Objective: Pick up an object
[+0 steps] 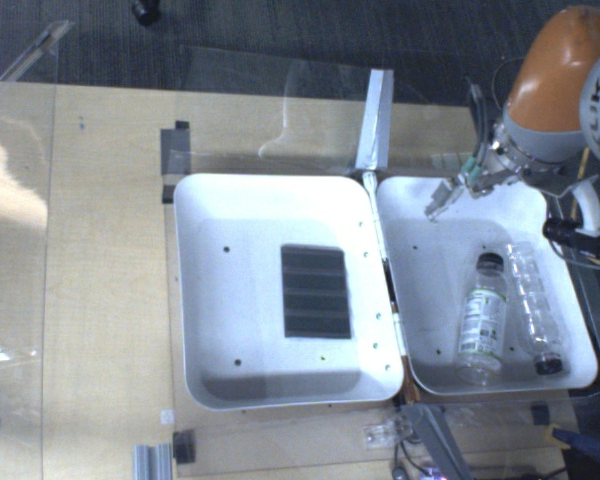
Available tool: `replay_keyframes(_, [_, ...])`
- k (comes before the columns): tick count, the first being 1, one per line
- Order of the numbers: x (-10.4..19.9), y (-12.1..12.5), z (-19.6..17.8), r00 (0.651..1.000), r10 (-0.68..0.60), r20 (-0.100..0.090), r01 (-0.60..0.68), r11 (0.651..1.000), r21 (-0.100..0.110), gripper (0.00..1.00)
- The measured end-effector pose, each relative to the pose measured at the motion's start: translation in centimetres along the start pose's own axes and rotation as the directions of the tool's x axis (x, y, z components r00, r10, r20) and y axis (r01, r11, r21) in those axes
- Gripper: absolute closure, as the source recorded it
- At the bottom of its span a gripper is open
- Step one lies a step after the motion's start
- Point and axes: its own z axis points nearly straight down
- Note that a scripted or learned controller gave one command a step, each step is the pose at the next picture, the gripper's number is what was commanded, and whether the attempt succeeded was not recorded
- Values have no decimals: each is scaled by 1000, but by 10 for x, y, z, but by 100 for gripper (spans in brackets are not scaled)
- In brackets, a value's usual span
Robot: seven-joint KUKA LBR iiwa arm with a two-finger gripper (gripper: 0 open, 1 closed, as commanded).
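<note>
Two clear plastic bottles lie in the right bin [420, 268]. One bottle [482, 320] has a pale label and its black cap points to the far side. The other bottle [533, 303] lies beside it on the right, black cap towards the near rim. A dark ribbed rectangular block [315, 291] lies flat in the middle of the left bin [210, 268]. My gripper [444, 197] hangs over the far left corner of the right bin, well apart from both bottles. It reaches in from the orange-banded arm [560, 63] at the top right.
A metal post [375, 118] stands upright behind the seam between the bins. A clear sheet covers the bench on the left. Cables and a black fitting [578, 238] sit by the right bin's right rim.
</note>
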Motion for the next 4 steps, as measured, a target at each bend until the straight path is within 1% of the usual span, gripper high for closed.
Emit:
replay_keyframes(1, [-38, 18, 53, 989, -148, 0, 148, 989, 1, 0])
replay_keyframes(2, [-56, -34, 102, 992, -124, 0, 124, 992, 2, 0])
replay_keyframes(3, [-85, -64, 121, 999, 38, 1, -38, 999, -1, 0])
replay_keyframes(4, [-58, -48, 121, 1000, 0, 1, 0, 1000, -2, 0])
